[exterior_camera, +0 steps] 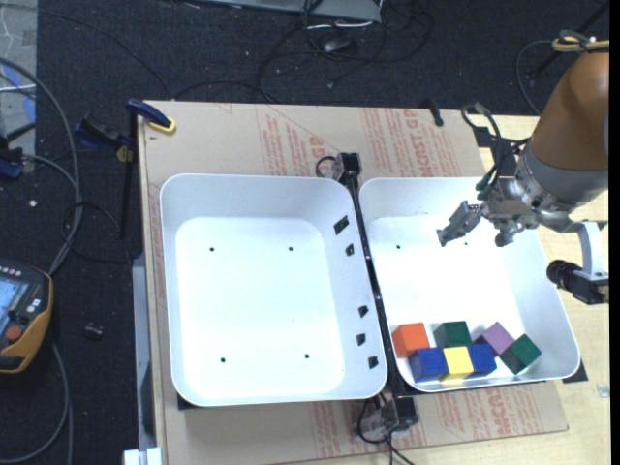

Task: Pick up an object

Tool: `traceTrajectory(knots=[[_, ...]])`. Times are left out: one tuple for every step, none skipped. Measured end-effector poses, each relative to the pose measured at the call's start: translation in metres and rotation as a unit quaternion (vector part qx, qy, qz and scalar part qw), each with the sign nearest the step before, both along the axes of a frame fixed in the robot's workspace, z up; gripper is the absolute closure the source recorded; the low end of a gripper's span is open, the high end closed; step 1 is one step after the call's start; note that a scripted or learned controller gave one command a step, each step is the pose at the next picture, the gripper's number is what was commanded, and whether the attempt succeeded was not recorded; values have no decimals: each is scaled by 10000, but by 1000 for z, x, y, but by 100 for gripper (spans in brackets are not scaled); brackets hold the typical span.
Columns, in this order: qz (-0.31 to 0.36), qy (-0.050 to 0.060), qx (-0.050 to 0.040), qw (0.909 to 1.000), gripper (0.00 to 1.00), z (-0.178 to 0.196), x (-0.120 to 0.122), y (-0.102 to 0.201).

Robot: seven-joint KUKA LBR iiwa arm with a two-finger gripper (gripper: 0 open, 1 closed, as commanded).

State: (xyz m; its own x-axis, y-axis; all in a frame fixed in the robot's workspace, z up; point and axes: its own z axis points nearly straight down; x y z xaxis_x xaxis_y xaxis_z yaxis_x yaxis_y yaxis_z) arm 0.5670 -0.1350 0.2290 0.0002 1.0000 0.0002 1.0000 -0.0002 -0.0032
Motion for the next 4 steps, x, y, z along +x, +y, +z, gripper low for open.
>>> traceTrajectory(knots=[[2,-16,-2,10000,0,2,1,0],[2,2,2,10000,0,-49,-9,5],[1,12,4,10000,0,-111,-14,4],[3,-7,1,10000,0,-142,-15,4]])
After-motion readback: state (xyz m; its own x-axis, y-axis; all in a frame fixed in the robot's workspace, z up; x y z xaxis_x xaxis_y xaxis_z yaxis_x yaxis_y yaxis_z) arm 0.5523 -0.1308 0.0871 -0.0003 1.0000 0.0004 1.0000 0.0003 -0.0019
